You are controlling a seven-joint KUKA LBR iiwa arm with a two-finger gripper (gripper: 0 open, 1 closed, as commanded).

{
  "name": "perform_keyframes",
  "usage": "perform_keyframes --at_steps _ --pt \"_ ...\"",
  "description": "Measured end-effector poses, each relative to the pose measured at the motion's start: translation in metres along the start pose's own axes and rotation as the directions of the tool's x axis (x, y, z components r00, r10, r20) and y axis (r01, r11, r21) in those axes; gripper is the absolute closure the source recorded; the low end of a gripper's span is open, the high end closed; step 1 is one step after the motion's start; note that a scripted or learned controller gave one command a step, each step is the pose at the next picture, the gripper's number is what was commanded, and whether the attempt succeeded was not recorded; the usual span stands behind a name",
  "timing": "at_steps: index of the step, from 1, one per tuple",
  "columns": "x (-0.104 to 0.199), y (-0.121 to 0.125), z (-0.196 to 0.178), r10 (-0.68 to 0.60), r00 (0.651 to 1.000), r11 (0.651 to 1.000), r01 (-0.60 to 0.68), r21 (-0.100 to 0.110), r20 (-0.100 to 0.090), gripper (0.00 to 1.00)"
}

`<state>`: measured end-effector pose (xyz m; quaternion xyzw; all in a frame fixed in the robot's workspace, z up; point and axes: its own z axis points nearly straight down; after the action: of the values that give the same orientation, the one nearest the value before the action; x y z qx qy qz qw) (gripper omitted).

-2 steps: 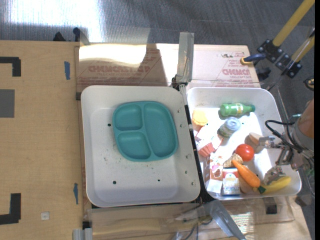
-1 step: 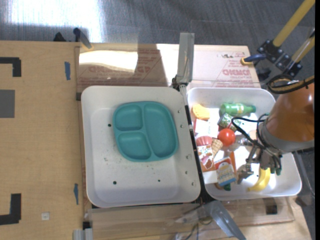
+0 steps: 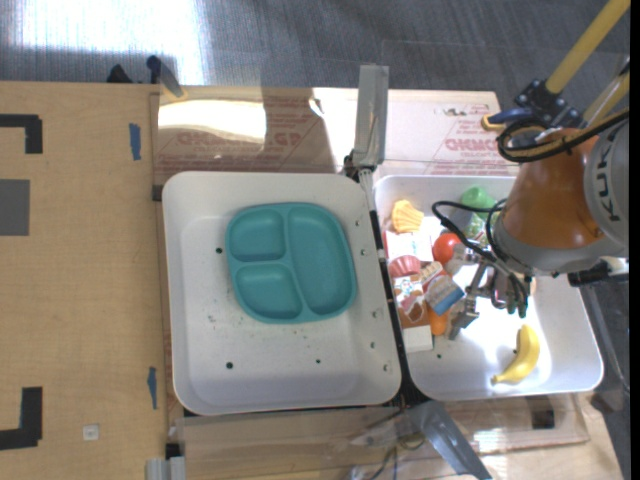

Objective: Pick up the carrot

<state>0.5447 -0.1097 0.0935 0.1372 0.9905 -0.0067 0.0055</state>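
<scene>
The arm is hovering its tool (image 3: 478,298) over the right bin (image 3: 570,368), in the approach step; I cannot tell how its grasping end is set. The carrot (image 3: 425,316) seems to be the orange piece lying just left of the tool, crowded among packets against the bin's left wall. The next move calls for a careful descent; open room lies toward the banana (image 3: 518,356).

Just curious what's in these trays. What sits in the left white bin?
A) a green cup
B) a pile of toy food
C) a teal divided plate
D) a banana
C: the teal plate lies in the left bin; the banana and other toy food are in the right bin.
</scene>
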Motion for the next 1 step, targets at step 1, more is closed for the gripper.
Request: perform_keyframes --at_steps 1 --pt "0.0239 0.0035 0.0041 0.018 1.0 1.0 -0.018 -0.007 -0.001 0.0"
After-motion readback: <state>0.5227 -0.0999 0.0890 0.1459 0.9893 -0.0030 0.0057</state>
